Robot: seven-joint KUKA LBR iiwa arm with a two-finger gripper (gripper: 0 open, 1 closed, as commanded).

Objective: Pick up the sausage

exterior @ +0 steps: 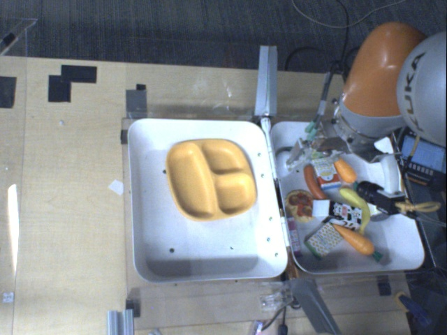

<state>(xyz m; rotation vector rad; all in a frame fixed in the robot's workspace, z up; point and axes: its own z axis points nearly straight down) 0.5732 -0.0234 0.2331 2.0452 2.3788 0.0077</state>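
Note:
The sausage (312, 181) is a short reddish-orange link lying in the right bin (412, 257), near that bin's left wall and at mid depth. A small carton (327, 172) touches its right side. My gripper (304, 152) hangs over the far left part of the right bin, just above and beyond the sausage. Nothing is visibly held in it.
The right bin also holds a pizza slice (300, 204), a banana (355, 205), two carrots (345, 169) (357, 242), a black-and-white patterned piece (344, 215) and a checkered pad (323, 238). A yellow divided plate (209, 178) lies in the left bin (150, 257).

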